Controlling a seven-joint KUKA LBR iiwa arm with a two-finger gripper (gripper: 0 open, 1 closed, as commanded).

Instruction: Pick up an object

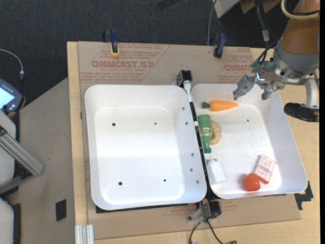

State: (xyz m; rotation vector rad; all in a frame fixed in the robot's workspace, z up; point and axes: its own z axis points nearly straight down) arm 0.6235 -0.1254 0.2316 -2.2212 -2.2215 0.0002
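Camera view: end effector (254, 89) spread wide, w/ nothing betw fingers, above carrot (221, 105).

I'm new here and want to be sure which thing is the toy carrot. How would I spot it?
Look at the right-hand white bin of the two. Near its far edge, just below the gripper, lies the carrot on its side. It is the only long, pointed orange thing with a small green top; the green bottle sits below it.

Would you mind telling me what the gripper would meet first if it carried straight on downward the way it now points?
Probably the bare floor of the right bin, just right of the carrot; the gripper seems open, and depth is unclear.
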